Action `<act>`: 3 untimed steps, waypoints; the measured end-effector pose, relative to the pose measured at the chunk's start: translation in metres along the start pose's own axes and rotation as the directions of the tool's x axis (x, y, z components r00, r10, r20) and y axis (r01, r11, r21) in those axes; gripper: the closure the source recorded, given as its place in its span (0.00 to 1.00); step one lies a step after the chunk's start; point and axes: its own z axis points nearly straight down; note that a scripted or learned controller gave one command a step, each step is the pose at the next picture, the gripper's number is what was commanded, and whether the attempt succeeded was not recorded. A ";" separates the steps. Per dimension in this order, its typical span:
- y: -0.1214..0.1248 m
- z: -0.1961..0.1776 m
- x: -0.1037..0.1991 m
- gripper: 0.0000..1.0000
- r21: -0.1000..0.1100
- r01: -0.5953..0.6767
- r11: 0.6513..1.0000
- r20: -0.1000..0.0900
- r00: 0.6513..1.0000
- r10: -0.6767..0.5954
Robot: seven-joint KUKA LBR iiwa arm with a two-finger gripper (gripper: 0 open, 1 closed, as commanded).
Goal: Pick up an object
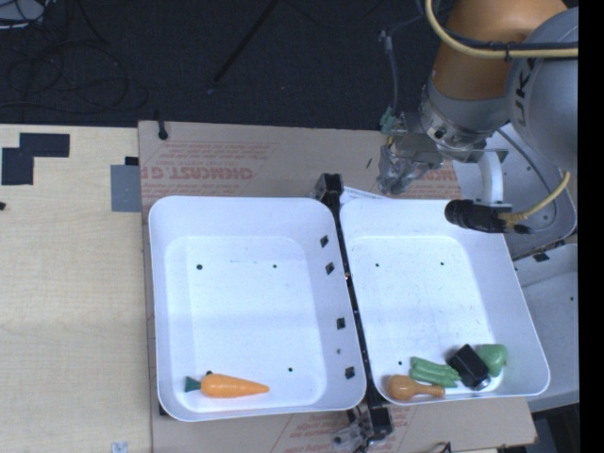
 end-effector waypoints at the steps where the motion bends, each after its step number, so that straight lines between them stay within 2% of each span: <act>1: 0.000 -0.041 0.065 1.00 -0.005 0.013 1.000 -0.004 1.000 -0.013; 2: -0.001 -0.016 0.107 1.00 0.002 0.011 1.000 -0.002 1.000 -0.011; 3: 0.000 -0.110 0.092 1.00 -0.011 0.010 1.000 -0.003 1.000 -0.010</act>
